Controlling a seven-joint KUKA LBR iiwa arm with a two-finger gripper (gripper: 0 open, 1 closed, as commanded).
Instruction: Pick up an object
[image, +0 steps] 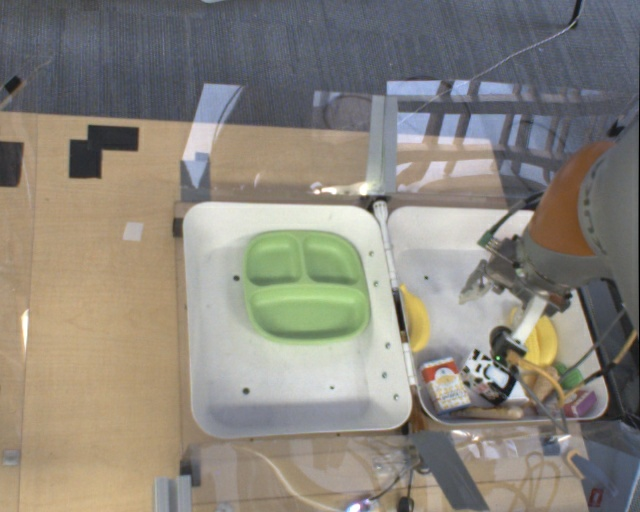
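Hanging jaws over right bin (440, 262)

Grey arm (612, 190), orange band (563, 215), grey metal tool (488, 279)

This is looking like a robotics lab: a robot arm (600, 200) is hanging over 1 of 2 white bins (215, 400) on a wooden surface (90, 330), clear panels (215, 120) standing behind.

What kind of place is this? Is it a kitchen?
Probably a robot test lab, not a kitchen. A robot arm reaches over the right white bin on a wooden bench, and the left white bin holds a green plate.
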